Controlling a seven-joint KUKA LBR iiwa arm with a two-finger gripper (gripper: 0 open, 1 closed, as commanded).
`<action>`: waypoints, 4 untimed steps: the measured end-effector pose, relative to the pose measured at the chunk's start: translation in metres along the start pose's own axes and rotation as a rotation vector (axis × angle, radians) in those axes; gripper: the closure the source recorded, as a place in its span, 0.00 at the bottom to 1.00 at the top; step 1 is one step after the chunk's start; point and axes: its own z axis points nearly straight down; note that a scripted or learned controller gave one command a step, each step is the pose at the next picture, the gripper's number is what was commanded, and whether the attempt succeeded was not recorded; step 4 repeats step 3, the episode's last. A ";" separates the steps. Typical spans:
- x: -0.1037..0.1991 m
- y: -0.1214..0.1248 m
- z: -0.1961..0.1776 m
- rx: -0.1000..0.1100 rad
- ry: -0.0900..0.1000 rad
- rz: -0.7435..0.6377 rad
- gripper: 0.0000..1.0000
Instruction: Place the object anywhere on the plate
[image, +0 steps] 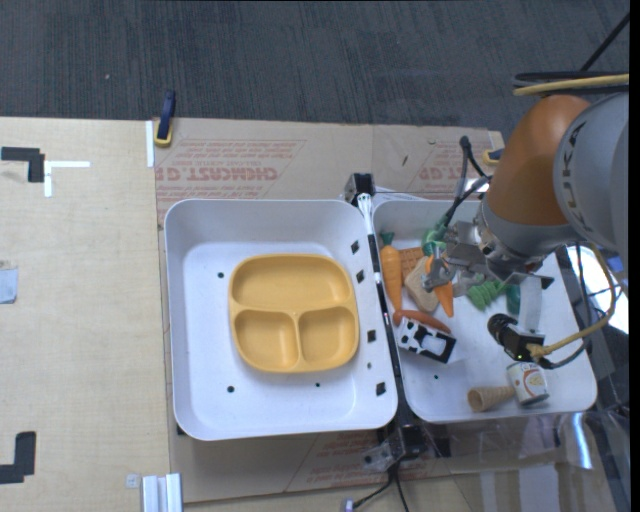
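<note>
We see the yellow plate (293, 310) at the left bin's (190, 390) centre. Our gripper (440, 275) hangs over the right bin's (570, 385) toy pile near its left wall; whether it grips anything, we cannot tell.

You can read red lettering, upside down, on the cardboard sheet (262, 160) behind the bins; it looks like "CHEMCAST GP". On the arm (590, 160), part of the letters "KUKA" shows at the right.

plate (294, 311): yellow, three compartments, lay flat mid left bin (190, 340) | toys (425, 300): carrots, green pieces, cow figure, cone, can, lay jumbled in right bin (560, 395)
</note>
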 end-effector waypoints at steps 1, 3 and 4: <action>0.067 0.028 -0.016 0.002 0.000 -0.087 1.00; 0.118 0.039 0.001 0.002 -0.002 0.215 0.00; 0.118 0.039 0.001 0.002 -0.002 0.215 0.00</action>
